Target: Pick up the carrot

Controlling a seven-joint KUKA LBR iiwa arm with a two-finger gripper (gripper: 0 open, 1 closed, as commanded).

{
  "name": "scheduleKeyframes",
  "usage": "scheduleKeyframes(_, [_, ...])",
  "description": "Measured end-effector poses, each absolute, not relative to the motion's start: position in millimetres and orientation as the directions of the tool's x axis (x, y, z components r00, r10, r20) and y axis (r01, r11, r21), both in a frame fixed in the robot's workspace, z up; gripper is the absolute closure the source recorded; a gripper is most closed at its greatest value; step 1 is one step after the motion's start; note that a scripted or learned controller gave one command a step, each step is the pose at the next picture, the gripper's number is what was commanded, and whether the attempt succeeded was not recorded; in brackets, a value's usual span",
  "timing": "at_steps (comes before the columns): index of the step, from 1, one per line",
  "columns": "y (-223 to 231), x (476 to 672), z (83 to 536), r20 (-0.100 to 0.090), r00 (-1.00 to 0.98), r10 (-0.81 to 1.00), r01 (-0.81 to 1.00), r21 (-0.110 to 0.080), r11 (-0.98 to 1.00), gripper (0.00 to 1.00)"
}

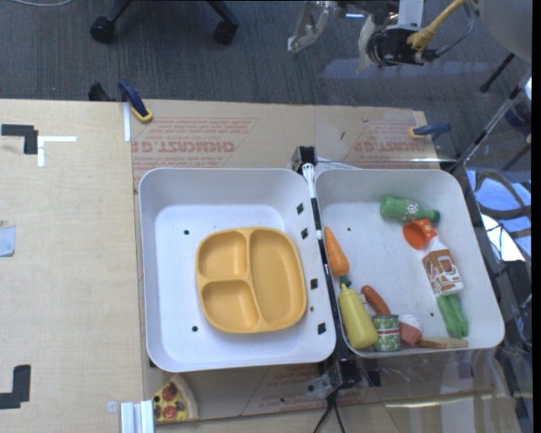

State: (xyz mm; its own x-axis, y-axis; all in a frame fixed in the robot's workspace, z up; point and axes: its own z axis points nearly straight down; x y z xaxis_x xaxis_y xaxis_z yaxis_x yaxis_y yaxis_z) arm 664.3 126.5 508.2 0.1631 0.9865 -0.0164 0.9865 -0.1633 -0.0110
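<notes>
One carrot (pixel 336 252) lies in the right bin (pixel 476 254); one yellow plate (pixel 251 279) in the left bin (pixel 161 254). The gripper (pixel 334 32) hangs wide, holding nothing.

floor: dark grey carpet (pixel 211 72) | chair base with castors (pixel 161 21) at top left | tabletop (pixel 59 254) pale wood | cardboard sheet (pixel 220 139) clamped on it

You have 1 camera, fixed above the bench (pixel 68 254) and looking down at a slant. It frames both white bins in full, the left bin (pixel 161 271) near the middle and the right bin (pixel 473 279) toward the right edge. Grey floor (pixel 211 68) runs along the top. It sits far enough back to take in the cardboard sheet (pixel 220 139) under the bins.
</notes>
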Motion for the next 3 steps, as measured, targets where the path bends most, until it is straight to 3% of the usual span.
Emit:
scheduleKeyframes(1, [127.6,665.3,515.1,-0.020,0.160,0.987,0.987,-0.013,-0.160,1.00])
scheduleKeyframes(2, [127.5,665.4,515.0,-0.020,0.160,0.987,0.987,-0.013,-0.160,0.00])
scheduleKeyframes(3, [128.6,666.4,522.1,-0.023,0.157,0.987,0.988,-0.013,-0.157,1.00])
